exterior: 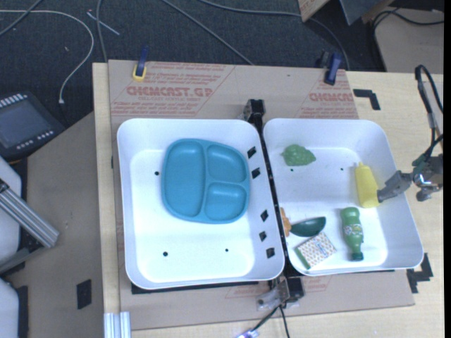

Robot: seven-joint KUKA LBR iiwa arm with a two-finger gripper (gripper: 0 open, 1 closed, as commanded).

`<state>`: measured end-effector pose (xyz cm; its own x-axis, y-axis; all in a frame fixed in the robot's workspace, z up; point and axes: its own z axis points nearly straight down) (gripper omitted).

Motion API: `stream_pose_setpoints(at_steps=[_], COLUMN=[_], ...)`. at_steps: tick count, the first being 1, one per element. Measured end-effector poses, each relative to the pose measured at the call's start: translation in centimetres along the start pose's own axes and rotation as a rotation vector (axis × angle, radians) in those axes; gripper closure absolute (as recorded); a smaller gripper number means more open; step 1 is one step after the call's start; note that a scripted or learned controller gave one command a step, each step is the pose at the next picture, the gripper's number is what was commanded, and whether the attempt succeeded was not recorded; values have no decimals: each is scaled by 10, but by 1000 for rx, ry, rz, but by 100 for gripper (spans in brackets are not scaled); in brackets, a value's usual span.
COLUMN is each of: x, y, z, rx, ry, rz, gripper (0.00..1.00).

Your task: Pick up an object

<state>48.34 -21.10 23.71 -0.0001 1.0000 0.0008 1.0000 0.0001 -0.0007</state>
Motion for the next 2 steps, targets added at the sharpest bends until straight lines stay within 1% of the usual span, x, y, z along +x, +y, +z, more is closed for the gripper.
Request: stream_pose_setpoints(at_steps=[1, 2], x=[8, 8], y=[6, 11], z=[49, 93], rx=[5, 5], ry=[3, 3], rz=[-1, 0], gripper=[0, 0])
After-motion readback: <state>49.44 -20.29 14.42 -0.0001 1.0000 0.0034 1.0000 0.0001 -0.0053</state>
